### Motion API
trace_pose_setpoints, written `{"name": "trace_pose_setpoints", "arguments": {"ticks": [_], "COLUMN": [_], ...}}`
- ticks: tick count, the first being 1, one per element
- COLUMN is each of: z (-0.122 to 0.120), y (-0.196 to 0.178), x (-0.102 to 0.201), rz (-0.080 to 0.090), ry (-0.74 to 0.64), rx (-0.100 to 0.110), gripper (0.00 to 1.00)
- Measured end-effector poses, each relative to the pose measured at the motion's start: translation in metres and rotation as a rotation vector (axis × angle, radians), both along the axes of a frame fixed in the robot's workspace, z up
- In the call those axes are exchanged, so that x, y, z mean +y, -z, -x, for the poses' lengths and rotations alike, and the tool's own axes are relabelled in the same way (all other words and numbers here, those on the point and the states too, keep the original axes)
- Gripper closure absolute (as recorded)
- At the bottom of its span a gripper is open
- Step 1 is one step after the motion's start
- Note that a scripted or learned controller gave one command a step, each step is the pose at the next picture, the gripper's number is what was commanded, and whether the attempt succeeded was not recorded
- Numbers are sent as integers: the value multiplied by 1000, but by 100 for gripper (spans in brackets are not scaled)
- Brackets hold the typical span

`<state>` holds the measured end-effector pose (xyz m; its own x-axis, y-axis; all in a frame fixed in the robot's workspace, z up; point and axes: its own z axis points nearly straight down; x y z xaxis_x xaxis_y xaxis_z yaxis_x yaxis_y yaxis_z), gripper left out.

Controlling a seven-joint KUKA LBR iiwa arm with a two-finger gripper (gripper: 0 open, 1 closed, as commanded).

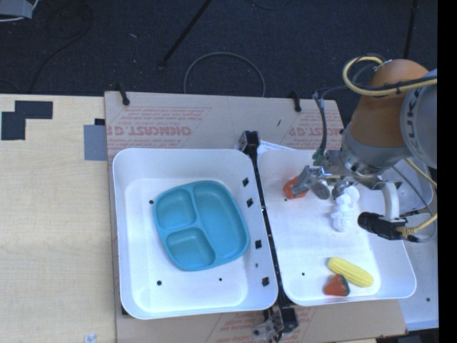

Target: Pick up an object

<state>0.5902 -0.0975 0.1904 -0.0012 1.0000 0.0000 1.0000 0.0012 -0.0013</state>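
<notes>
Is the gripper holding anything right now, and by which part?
Cannot be told. The gripper sits right at the orange-red object in the right bin, but no hold is visible.

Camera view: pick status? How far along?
Done: the arm has reached into the right bin, with the end effector low beside the orange object near the divider. In hand: nothing visibly lifted; a grasp there can't be confirmed. Left: secure and raise an object. The corn cob, red piece and white lump lie untouched; the blue tray sits in the left bin.
</notes>
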Motion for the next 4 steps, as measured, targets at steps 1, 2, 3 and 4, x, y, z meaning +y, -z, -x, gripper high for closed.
{"name": "trace_pose_setpoints", "arguments": {"ticks": [1,2,3,4], "z": [6,7,7,-3], "y": [58,105,93,42], "x": [9,11,9,13], "rz": [-2,-1,-1,0], "ry": [2,1,6,1], "rx": [8,3,3,-2], "gripper": [0,0,100,100]}}
